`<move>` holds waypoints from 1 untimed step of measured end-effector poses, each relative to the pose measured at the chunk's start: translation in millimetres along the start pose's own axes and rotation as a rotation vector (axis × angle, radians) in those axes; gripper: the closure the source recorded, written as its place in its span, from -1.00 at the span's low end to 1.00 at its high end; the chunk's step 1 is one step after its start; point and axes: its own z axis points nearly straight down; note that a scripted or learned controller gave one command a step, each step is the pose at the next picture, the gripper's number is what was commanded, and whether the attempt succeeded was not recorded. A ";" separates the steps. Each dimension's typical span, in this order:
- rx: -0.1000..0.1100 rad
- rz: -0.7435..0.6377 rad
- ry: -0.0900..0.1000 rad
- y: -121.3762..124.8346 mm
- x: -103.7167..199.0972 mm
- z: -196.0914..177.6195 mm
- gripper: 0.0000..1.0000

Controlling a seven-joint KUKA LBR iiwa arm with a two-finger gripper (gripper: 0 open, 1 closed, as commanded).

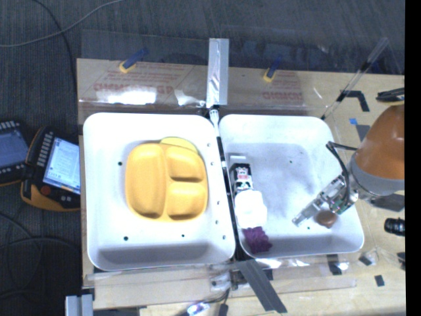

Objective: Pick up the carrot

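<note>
My gripper (314,212) hangs low over the right side of the right bin (289,157), reaching in from the right under the orange-banded wrist (388,143). A small brownish-orange piece (326,219) sits on the bin floor, tight against the gripper's lower side. It may be the carrot, but it is too small and too hidden to be sure. Whether it is touched or gripped cannot be made out.
Along the right bin's left wall lie a small printed carton (241,174), a white lump (250,207) and a purple bunch (257,237). The left bin (105,242) holds a yellow divided plate (167,179). A tablet (60,165) lies off the bench at the left.
</note>
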 end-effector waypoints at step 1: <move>-0.003 0.000 0.000 1.8 0.0 -8.8 1.00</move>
